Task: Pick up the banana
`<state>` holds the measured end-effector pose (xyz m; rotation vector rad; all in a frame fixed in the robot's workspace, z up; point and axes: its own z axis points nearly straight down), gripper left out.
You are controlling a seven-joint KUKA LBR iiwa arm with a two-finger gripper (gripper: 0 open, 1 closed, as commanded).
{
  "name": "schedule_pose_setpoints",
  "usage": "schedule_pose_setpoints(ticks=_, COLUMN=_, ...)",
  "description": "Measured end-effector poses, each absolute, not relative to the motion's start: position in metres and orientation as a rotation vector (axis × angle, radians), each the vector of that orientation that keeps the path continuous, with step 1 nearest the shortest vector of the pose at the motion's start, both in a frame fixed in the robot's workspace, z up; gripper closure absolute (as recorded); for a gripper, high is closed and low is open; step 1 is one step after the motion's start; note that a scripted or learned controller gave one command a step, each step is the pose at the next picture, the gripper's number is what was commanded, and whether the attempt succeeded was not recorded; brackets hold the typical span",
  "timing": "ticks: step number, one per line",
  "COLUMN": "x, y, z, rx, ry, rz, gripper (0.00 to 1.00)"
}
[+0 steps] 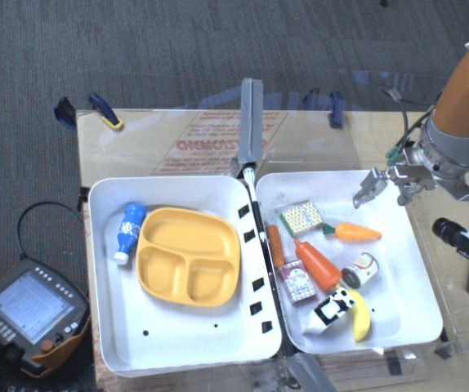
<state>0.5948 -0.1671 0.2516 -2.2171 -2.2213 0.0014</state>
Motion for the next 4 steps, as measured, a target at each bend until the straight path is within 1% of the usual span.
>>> schedule_pose_setpoints(ticks=1, x=0.556, y=-0.194, z=0.089, rx=-2.377, ry=-2.053, rz=-0.003, gripper=0.00)
schedule_pose_setpoints(ticks=2, x=0.476, y=-0.177, z=0.088, rx=-2.270, ry=-2.168, rz=-0.002, gripper=0.00)
schedule_pose_setpoints(ticks=3, x=0.477, y=-0.178, z=0.097, rx=-2.274, ry=-2.165, rz=-0.004, gripper=1.00)
schedule_pose_setpoints(ticks=4, x=0.477, y=-0.178, z=0.097, rx=-2.274, ry=-2.165, rz=-0.004, gripper=0.00)
